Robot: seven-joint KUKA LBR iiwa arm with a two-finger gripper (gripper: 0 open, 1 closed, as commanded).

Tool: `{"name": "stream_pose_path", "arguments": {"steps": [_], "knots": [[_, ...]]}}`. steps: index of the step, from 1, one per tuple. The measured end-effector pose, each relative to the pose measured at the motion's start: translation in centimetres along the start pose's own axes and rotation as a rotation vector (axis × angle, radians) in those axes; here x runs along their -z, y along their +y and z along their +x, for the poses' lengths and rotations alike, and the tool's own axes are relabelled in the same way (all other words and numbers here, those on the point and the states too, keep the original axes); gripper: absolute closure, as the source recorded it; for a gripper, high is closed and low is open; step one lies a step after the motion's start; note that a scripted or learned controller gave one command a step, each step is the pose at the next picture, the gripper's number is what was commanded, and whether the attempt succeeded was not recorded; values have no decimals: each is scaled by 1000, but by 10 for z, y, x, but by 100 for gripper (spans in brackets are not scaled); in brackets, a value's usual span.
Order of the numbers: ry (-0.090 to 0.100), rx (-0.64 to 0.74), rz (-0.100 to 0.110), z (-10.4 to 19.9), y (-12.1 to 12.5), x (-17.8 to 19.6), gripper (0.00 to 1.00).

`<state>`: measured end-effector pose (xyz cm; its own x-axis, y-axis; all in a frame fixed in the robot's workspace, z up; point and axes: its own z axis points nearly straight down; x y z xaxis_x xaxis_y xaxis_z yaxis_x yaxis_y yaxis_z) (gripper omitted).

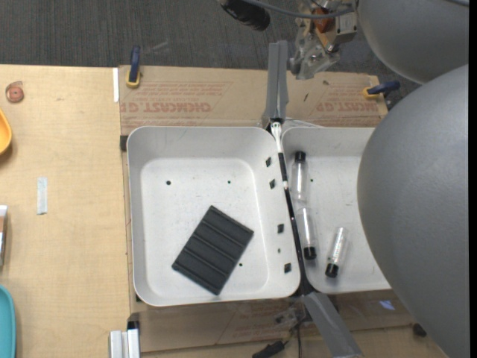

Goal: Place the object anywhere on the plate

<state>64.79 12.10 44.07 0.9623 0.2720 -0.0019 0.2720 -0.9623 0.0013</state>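
Because the grey arm bulks across the right side of the camera view, much of the right bin is hidden behind it, and only the bin's left part and near rim can be made out. At the top, past the bins' far edge, the gripper hangs among cables over the cardboard sheet; it is small and cluttered there, and I cannot tell how it stands or whether it has hold of anything. In the left bin a dark, ribbed rectangular plate lies flat and skewed, toward the near side. In the right bin three clear tubes with black caps show: two end to end along the dividing wall, and a shorter one just beside the arm's edge. Whether more lies under the arm is impossible to say.
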Motion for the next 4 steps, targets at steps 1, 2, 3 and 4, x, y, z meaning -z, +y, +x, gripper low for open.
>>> {"name": "stream_pose_path", "arguments": {"steps": [1,2,3,4], "knots": [[-5,551,0,13,-68,-11,100],[-4,774,0,-88,-117,-7,100],[-4,1256,1,-158,-66,-43,100],[-3,1421,0,-88,-52,-1,100]]}}
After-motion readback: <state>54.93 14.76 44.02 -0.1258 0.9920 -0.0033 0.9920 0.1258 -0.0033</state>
